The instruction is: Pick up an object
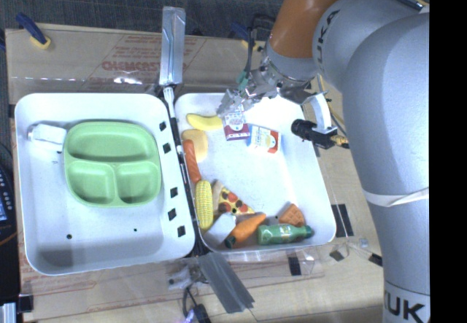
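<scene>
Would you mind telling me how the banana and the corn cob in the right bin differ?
The banana lies crosswise near the bin's far edge, close to the gripper; the corn cob lies lengthwise against the divider, nearer the front. The banana is smooth and curved; the corn cob is straight and kernel-textured. Both are yellow toy foods in the right bin.

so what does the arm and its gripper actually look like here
The arm is bulky and rounded, light grey, with an orange band just above the wrist. Dark "KUKA" lettering runs along its casing, and again near the bottom right. The gripper is a small metallic assembly with thin cables around it, and a black cylindrical fitting sticks out beside the wrist.
</scene>
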Tool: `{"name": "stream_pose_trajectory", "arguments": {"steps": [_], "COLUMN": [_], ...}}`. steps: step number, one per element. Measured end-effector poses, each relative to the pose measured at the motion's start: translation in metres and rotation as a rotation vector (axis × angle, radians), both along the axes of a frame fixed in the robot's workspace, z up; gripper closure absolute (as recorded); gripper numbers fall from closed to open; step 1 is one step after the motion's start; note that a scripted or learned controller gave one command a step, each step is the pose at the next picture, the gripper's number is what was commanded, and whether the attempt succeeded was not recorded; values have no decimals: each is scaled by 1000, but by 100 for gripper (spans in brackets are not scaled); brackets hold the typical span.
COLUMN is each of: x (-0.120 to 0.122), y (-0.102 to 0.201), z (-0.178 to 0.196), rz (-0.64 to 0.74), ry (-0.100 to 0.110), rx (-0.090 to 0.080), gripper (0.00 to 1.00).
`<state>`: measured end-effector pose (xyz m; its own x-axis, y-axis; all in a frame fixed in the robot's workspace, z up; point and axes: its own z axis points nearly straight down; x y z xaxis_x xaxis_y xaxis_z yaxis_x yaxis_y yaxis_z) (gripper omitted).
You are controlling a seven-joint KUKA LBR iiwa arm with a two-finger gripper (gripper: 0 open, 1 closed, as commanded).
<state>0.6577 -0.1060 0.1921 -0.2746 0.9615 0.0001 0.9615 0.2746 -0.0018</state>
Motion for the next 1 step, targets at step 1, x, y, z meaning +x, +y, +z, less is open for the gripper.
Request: {"name": "stream_pose_trajectory", "arguments": {"steps": [1], "x": [-23], "y": [-4], "z": [92], "rz": [18], "ry": [0], "rx": [0], "gripper": [100]}}
